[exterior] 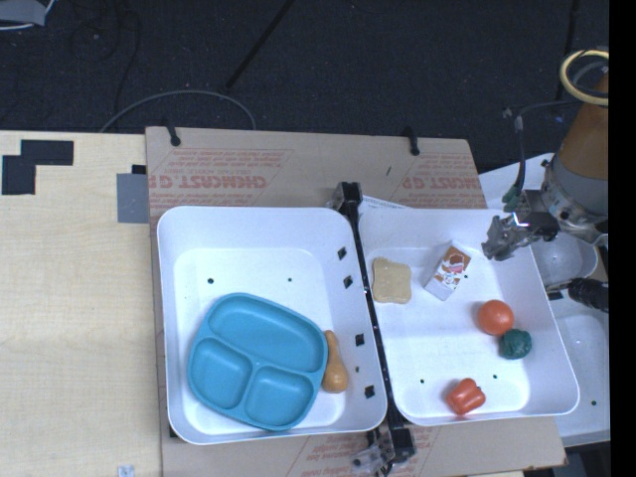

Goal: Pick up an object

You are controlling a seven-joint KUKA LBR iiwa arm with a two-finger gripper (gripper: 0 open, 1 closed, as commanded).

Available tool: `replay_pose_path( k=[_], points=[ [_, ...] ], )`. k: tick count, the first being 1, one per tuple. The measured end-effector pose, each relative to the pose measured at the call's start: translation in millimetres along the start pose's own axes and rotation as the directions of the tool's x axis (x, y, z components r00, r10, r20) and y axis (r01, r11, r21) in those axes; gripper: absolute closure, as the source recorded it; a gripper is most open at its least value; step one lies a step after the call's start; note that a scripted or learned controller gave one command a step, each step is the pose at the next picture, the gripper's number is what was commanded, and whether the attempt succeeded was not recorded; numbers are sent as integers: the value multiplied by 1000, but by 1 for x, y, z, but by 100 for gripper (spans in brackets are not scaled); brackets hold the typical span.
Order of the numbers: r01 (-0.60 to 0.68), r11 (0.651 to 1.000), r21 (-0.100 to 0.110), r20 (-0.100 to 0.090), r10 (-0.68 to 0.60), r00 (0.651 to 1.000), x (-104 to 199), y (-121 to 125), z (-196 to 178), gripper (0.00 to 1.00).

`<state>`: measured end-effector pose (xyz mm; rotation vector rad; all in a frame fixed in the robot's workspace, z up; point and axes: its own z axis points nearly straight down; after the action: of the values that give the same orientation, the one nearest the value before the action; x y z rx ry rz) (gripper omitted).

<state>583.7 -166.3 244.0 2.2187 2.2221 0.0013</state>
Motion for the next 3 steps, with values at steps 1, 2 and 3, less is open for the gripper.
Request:
replay_pose_path(
  k=[1,2,3],
  points=[
    [3,1000,5,-3,-3,1000,48,-15,-7,100],
    [2,1000,7,-3,-1,1000,105,-37,3,100],
    [1,1000,8,-2,-1,1000,152,-57,17,100]
  ],
)
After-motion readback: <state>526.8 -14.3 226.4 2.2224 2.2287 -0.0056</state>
